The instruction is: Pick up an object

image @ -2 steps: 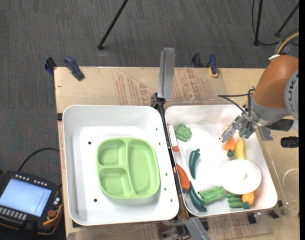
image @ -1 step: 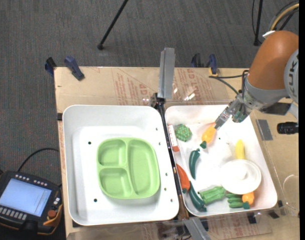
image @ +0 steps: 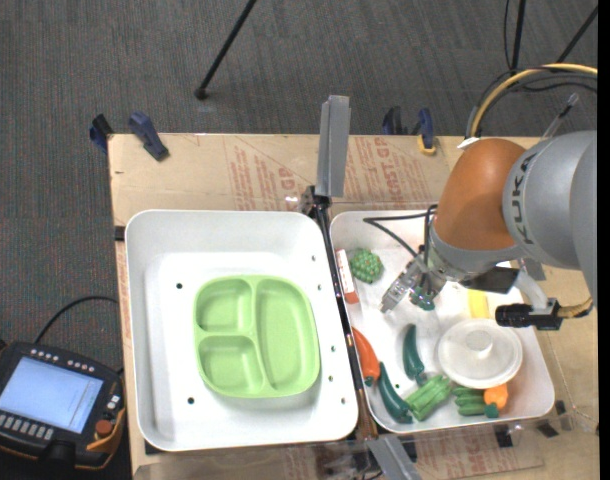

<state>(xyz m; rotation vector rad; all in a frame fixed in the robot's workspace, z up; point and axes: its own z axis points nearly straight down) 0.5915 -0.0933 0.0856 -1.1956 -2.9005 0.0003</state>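
The right bin (image: 387, 238) holds small toy foods: a green bumpy broccoli piece (image: 365, 265), a dark green pepper (image: 411, 351), another dark green piece (image: 392, 396), an orange carrot (image: 366, 354), light green stalks (image: 428, 396), a yellow piece (image: 478, 303) and a white lidded bowl (image: 478, 351). My gripper (image: 404, 295) hangs over the middle of this bin, just right of the broccoli and above the pepper. I see nothing between its metal tips. The grey arm with its orange band (image: 480, 196) covers the bin's back right part.
The left bin (image: 150, 238) holds a light green divided plate (image: 256, 337). A grey upright post (image: 333, 150) stands behind the gap between the bins. A teach pendant (image: 50, 398) lies on the floor at the lower left. Blue clamps (image: 145, 134) grip the bench's back edge.
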